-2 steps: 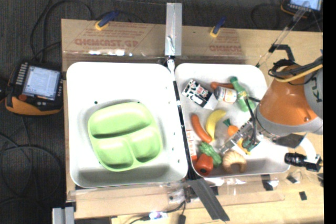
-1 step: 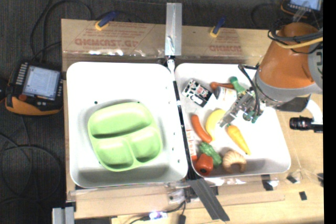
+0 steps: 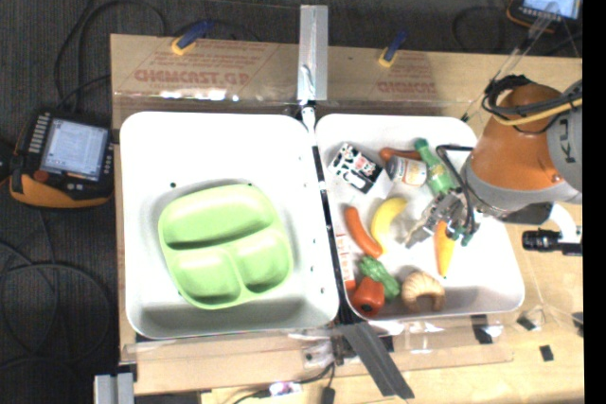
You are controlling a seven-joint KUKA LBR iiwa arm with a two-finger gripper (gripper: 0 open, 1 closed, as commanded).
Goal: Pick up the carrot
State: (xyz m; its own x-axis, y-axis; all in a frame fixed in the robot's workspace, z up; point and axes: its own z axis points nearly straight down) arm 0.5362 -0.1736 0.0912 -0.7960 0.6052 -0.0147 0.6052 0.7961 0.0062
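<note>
The carrot [image 3: 443, 254] is a short orange cone with a green top. It lies in the right bin [image 3: 502, 284], toward its right side, with the tip pointing at the near wall. My gripper [image 3: 438, 222] reaches in from the right and sits right over the carrot's upper, leafy end, touching or nearly touching it. The gripper body hides that end of the carrot.
Just left of the carrot lie a banana [image 3: 386, 219] and an orange-red sausage [image 3: 362, 232]. A carton [image 3: 355, 167] and two bottles [image 3: 421, 167] sit behind, and a red-and-green vegetable [image 3: 371, 289] and a bread roll [image 3: 423, 289] in front. The left bin holds a green divided plate [image 3: 225, 244].
</note>
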